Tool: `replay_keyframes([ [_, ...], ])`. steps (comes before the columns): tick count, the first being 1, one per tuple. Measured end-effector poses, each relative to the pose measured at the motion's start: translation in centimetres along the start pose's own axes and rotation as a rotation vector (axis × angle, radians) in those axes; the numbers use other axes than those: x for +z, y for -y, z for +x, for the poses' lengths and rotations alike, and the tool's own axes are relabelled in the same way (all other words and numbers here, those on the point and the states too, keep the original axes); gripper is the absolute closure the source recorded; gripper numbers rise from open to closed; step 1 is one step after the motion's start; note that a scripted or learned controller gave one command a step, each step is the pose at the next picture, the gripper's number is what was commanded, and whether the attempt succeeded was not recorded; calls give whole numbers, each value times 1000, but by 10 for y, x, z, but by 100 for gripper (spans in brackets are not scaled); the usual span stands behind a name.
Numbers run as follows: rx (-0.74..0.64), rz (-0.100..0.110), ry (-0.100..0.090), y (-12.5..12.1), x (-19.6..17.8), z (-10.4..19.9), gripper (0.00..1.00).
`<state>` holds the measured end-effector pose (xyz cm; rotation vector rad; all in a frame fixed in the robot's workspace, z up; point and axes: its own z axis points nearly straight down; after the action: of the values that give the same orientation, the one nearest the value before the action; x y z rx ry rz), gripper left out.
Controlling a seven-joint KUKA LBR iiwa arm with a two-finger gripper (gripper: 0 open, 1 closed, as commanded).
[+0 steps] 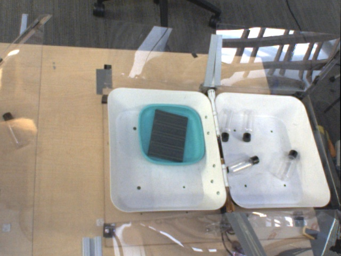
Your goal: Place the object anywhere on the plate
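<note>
A dark ribbed rectangular block [168, 135] is lying flat on the teal plate [198, 149], which is sitting in the left bin [160, 202]. The block is resting well inside the plate's rim, slightly tilted from the bin's edges, with teal showing on all four sides. If this block is the object meant, the placement is judged to be complete or at its closing step. The right bin [315, 195] is holding several clear vials [243, 165] with black caps: two are lying on their sides and two are sitting near the dividing wall. If a vial is the object instead, the one lying nearest the divider is offering the shortest transfer. It should be taken across its body, not at the cap, since a smooth cylinder is likely to roll. It should then be set on bare teal beside the block rather than on the ribbed surface.
</note>
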<state>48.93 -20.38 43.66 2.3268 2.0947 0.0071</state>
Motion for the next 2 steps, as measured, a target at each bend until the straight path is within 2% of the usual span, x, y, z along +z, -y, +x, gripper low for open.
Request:
replay_keyframes([
  [2, 1, 1, 0, 0, 0, 0, 0],
])
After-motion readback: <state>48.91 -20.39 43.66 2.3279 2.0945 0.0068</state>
